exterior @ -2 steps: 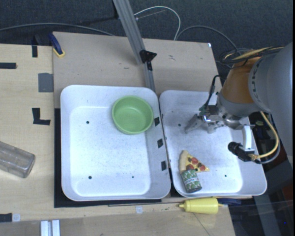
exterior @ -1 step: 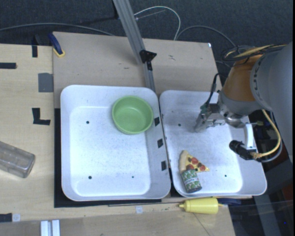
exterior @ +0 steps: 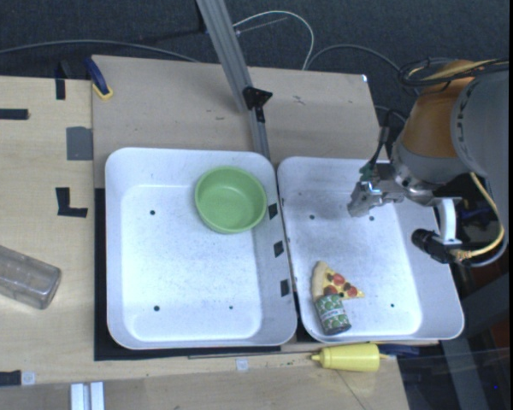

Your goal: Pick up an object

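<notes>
A green bowl point(exterior: 231, 199) sits in the left bin point(exterior: 137, 254), near its top right corner. In the right bin point(exterior: 410, 263) lie a pizza slice toy point(exterior: 333, 282) and, just below it, a small dark green can point(exterior: 333, 313), both near the front left. My gripper point(exterior: 364, 202) hangs over the upper middle of the right bin, well above and to the right of the pizza slice. Nothing shows between its fingers.
A yellow bottle point(exterior: 349, 358) lies on the bench just in front of the right bin. A clear plastic cup point(exterior: 17, 274) lies at far left. A grey pole point(exterior: 231, 54) slants down to the bins' shared edge. Cables trail behind the arm.
</notes>
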{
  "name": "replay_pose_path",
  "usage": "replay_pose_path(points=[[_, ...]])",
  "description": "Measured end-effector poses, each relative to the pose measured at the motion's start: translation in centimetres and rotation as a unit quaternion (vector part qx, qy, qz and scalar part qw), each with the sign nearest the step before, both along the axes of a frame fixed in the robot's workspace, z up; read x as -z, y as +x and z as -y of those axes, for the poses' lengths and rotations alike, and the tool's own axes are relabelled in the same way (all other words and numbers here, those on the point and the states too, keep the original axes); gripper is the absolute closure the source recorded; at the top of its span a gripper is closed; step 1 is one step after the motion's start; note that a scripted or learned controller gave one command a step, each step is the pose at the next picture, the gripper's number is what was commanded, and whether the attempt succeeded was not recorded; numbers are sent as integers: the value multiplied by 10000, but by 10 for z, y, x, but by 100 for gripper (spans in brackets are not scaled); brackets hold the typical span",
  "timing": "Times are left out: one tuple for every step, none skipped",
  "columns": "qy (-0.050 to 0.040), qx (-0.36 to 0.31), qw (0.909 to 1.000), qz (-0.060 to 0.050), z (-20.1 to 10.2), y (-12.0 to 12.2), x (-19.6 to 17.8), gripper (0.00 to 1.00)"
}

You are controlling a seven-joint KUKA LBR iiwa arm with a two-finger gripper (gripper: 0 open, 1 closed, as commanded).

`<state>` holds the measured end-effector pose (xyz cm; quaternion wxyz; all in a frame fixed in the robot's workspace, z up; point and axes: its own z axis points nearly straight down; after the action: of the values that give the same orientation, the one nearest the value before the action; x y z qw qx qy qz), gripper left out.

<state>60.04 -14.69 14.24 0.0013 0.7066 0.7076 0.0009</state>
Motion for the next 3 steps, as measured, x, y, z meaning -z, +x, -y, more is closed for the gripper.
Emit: replay_pose_path(points=[[-3,3,10000,4,8,-5,-50,100],[-3,-2,10000,7,8,-4,-100,100],[8,-22,10000,-19,-42,-3,-101,100]])
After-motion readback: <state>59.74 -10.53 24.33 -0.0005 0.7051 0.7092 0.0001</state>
